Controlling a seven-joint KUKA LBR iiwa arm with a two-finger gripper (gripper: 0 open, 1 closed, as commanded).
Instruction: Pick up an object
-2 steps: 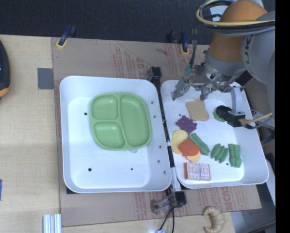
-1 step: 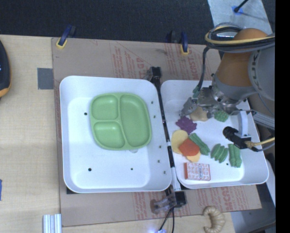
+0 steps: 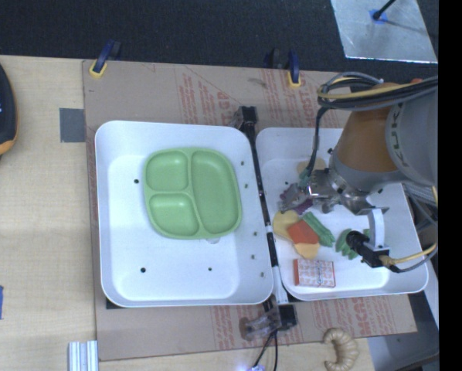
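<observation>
The objects lie clustered in the right bin [image 3: 416,284]: a green piece [image 3: 319,228], long axis running from far-left to near-right, touches a red piece [image 3: 303,233] over something yellow [image 3: 285,224]; a red patterned card [image 3: 314,272] sits nearer; the jaws [image 3: 299,198] hang just far-left of the green piece, over a greyish-purple item [image 3: 293,201]; whether they are released or clenched I cannot tell; the left bin [image 3: 119,277] holds a green divided plate [image 3: 192,192]; the tabletop [image 3: 38,230] spreads beyond.
</observation>
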